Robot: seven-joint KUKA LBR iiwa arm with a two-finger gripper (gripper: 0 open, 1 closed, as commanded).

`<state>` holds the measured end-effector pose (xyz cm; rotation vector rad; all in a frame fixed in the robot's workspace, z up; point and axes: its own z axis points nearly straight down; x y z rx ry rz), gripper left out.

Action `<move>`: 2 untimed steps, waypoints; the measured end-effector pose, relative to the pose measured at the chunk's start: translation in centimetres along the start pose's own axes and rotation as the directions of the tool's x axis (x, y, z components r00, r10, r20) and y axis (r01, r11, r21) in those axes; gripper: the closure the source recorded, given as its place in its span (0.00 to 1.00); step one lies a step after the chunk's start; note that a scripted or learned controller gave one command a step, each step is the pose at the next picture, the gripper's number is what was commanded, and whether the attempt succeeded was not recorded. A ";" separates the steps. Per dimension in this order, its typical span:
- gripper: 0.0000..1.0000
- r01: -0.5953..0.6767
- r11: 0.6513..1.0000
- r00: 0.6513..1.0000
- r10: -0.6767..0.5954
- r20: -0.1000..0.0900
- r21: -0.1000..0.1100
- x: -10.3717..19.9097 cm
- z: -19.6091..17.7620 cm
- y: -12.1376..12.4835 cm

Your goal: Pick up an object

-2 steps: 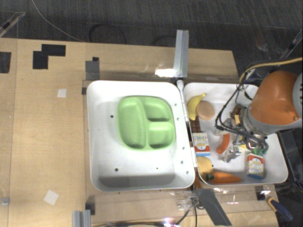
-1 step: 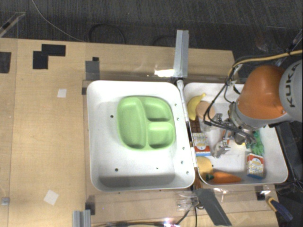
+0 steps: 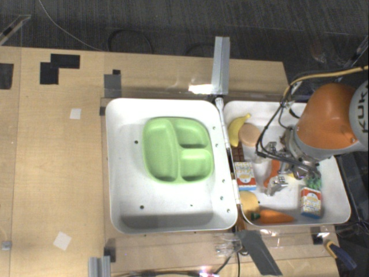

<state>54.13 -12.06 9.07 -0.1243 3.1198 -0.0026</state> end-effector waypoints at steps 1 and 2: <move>0.00 -0.163 0.987 0.987 0.163 0.003 0.001 1.6 0.0 -0.4; 1.00 -0.154 0.988 0.988 0.154 0.019 0.003 1.0 -1.5 -0.4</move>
